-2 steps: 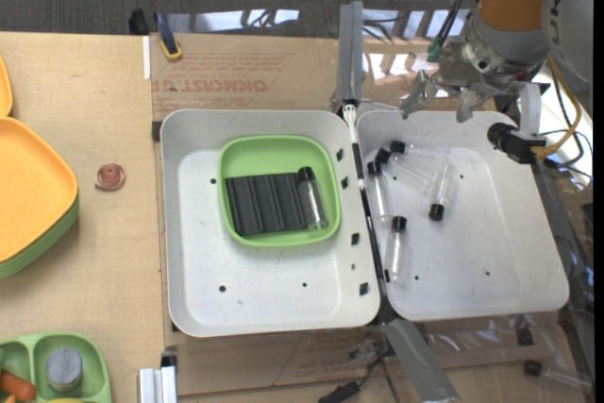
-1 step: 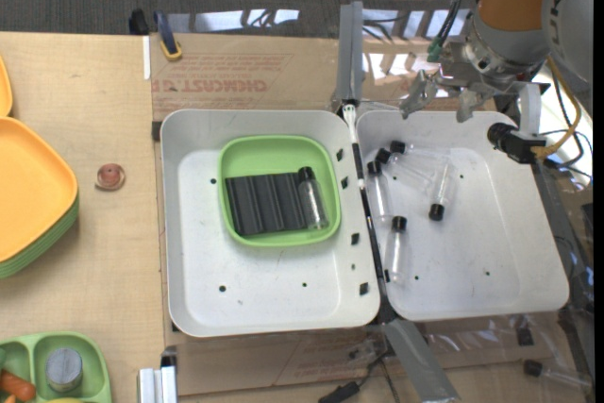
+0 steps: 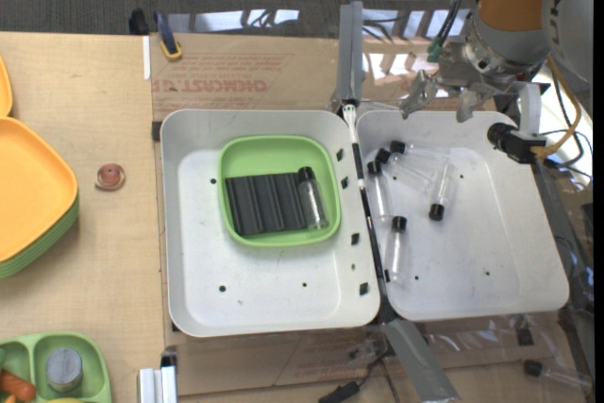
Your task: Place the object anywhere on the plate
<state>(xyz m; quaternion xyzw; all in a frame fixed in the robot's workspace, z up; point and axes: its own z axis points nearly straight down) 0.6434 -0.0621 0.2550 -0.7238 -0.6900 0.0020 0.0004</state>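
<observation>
Clear plastic vial with a black cap (image 3: 309,194) lies on the square green plate (image 3: 280,157) in the left white bin (image 3: 189,231), well to the left of and below our tool (image 3: 444,99). We see the tool's fingers spread apart, holding nothing, above the far edge of the right white bin (image 3: 510,269), where more clear vials (image 3: 438,193) lie scattered just below it.

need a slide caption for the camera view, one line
Gripper hovers at the right bin's back edge over scattered clear tubes; one tube already lies on the green plate in the left bin.
</observation>
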